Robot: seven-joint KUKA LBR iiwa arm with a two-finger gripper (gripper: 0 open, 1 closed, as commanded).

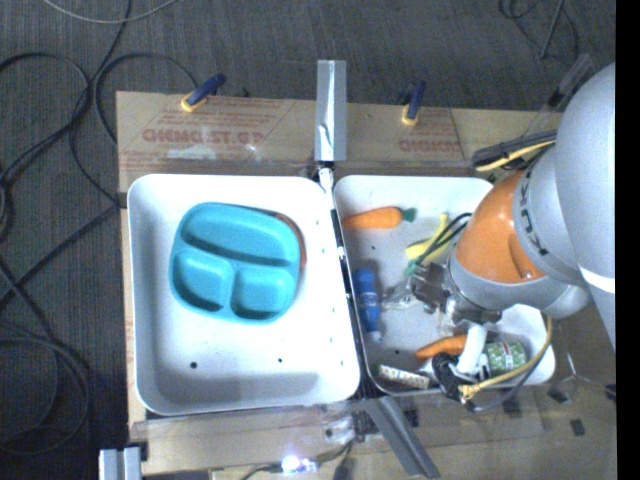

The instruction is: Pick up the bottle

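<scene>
The bottle [366, 299] is small and blue, with a darker cap end. It lies lengthwise in the right bin [440, 190], close against the bin's left wall. My gripper [421, 290] hangs over the middle of that bin, a short way to the right of the bottle and apart from it. The grey wrist and its orange band [492, 240] cover the bin's right half. Nothing can be seen held.
An orange carrot [378, 218] lies at the far end of the right bin, and a second orange piece [441, 348] near its front. A small pale bar [400, 375] rests at the front edge. In the left bin [150, 298] sits a blue sectioned tray [238, 260].
</scene>
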